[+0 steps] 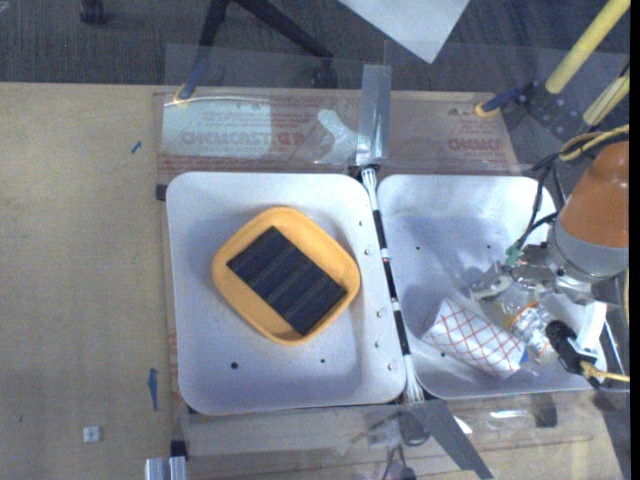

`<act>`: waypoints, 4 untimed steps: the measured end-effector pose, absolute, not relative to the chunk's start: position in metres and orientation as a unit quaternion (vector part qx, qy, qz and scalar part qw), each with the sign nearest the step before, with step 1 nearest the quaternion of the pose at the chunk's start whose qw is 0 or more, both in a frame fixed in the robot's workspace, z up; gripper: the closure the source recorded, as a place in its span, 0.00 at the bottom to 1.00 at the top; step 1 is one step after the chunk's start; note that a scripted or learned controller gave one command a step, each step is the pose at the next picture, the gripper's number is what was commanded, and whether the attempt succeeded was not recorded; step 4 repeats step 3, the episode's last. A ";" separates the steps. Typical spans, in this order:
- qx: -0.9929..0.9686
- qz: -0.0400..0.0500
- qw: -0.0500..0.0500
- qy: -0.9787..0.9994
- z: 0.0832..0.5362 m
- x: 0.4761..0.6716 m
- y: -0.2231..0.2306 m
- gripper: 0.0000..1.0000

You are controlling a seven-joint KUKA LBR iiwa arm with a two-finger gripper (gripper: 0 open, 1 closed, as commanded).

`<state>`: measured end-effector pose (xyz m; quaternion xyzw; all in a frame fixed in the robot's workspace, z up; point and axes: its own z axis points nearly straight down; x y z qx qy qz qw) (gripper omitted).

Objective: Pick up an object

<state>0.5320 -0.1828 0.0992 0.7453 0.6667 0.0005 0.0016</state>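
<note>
A yellow-orange square object [285, 273] with a black ribbed centre lies flat in the middle of the left bin [200, 368]. A white piece with a red grid pattern [478, 335] lies at the front of the right bin [450, 218]. My gripper [512, 298] is low over the right bin's right side, just above and behind the grid-patterned piece. The arm's orange band [600, 203] is behind it. The gripper's metal parts and cables blur together with the clutter under them.
A taped clear sheet [340, 128] lies behind the bins. The ridge between the bins [385, 268] runs front to back. An office chair base [230, 8] and yellow poles [590, 33] stand beyond the bench. Bare bench top [70, 268] lies on the left.
</note>
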 end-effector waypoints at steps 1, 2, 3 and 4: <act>0.738 0.003 0.002 0.674 0.091 0.492 -0.201 0.00; 0.739 0.003 0.004 0.674 0.101 0.492 -0.201 1.00; 0.688 0.000 0.000 0.725 0.211 0.500 -0.107 1.00; 0.688 0.000 0.000 0.725 0.211 0.500 -0.107 1.00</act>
